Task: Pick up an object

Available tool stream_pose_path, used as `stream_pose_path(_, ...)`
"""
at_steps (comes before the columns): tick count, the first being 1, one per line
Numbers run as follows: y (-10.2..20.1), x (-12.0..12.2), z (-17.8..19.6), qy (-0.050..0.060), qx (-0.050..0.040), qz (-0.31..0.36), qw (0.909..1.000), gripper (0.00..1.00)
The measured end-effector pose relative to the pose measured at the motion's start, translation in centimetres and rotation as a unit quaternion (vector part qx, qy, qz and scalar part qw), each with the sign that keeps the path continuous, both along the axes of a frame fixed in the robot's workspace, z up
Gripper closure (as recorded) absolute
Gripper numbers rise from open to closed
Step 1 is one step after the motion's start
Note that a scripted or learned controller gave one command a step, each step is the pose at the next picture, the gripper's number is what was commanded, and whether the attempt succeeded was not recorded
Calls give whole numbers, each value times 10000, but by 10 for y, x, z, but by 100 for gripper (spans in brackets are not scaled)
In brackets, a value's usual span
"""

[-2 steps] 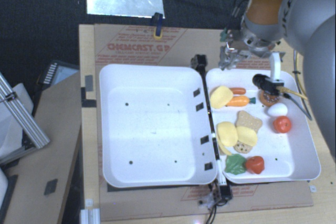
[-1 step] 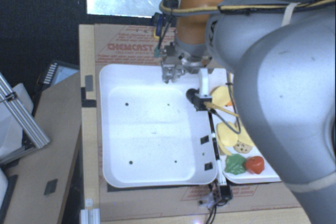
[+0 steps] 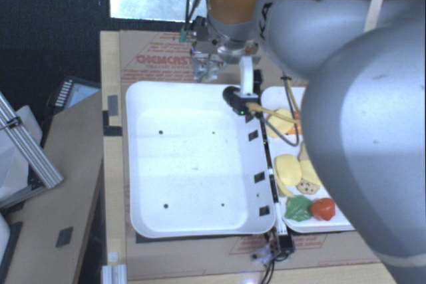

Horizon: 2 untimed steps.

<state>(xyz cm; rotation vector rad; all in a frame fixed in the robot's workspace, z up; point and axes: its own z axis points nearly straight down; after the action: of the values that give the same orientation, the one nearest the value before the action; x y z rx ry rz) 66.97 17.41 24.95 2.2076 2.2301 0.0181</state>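
My gripper (image 3: pixel 205 68) hangs below the orange wrist band, over the back rim of the left white bin (image 3: pixel 193 169), and I see nothing in it. The right bin (image 3: pixel 319 227) is mostly hidden under the grey arm. In its visible strip lie a yellow rounded piece (image 3: pixel 288 170), a tan speckled piece (image 3: pixel 307 187), a green object (image 3: pixel 298 209) and a red object (image 3: pixel 323 209) at the near end. A pale yellow piece (image 3: pixel 282 119) and a thin orange bit (image 3: pixel 291 130) sit further back.
The left bin holds just a few dark specks on its floor. Both bins rest on a brown cardboard sheet (image 3: pixel 160 60). A metal rail (image 3: pixel 26 149) and a tan surface (image 3: pixel 66 209) lie to the left. The arm's bulk covers the right side.
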Motion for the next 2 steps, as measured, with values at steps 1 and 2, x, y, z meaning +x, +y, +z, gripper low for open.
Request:
stream_pose_path(1,48,-21,-41,55,-22,-14,10000,100)
stream_pose_path(2,61,1,59,-1,-6,-20,10000,100)
